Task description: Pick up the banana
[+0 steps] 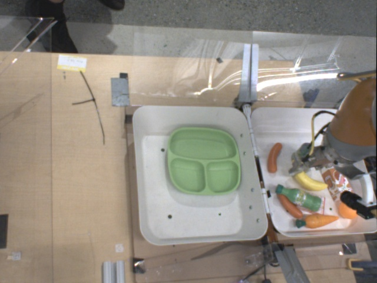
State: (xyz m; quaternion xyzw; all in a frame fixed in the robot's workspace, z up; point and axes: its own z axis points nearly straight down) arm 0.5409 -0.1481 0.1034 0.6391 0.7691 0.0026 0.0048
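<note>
We are looking at the right bin (265, 119), by the bench's near right corner: carrot (318, 220), bottle (300, 197), then the banana (310, 182). The claw (309, 156) is hovering just beyond it; we cannot tell its state. We are advising it to descend squarely across the banana's middle.

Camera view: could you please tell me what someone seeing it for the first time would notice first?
The green divided plate draws the eye, lying alone in the middle of the left bin. Next comes the bright clutter in the right bin: a yellow banana, a sausage, a green bottle and a carrot. The grey arm with its orange band hangs over that bin, just above the banana.
</note>
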